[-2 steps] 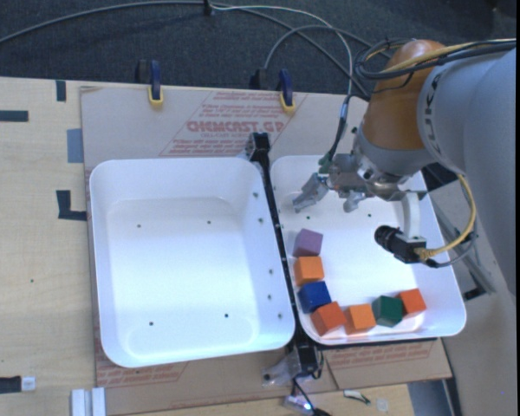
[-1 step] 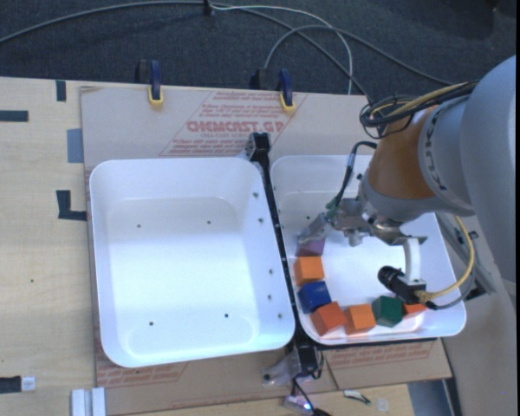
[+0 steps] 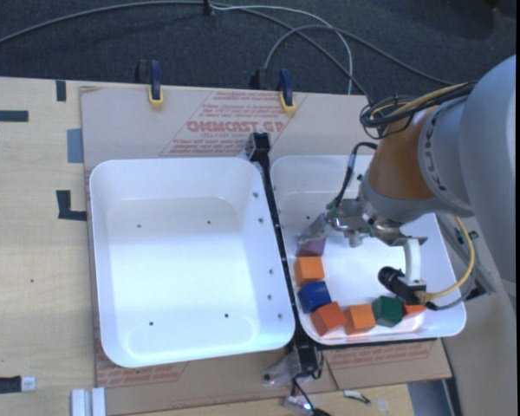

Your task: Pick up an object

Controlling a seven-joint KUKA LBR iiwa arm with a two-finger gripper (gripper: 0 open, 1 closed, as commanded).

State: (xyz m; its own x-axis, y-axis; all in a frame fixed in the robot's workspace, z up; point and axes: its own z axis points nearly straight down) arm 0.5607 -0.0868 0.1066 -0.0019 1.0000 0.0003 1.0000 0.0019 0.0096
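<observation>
- Gripper [image 3: 316, 232] is low inside the right bin [image 3: 364, 167], near its left wall, just above a purple block [image 3: 310, 248]. Whether it is apart or clamped, I cannot tell; nothing visibly held.
- Candidate objects cluster in the right bin's near-left corner: orange block [image 3: 309, 269], blue block [image 3: 313, 295], two more orange blocks [image 3: 328, 317] [image 3: 360, 318], green block [image 3: 387, 309].
- Judgement: the tight cluster against the wall leaves little side clearance, hence the approach from above.
- Left bin [image 3: 113, 180] sits alongside on the counter [image 3: 26, 232].
</observation>
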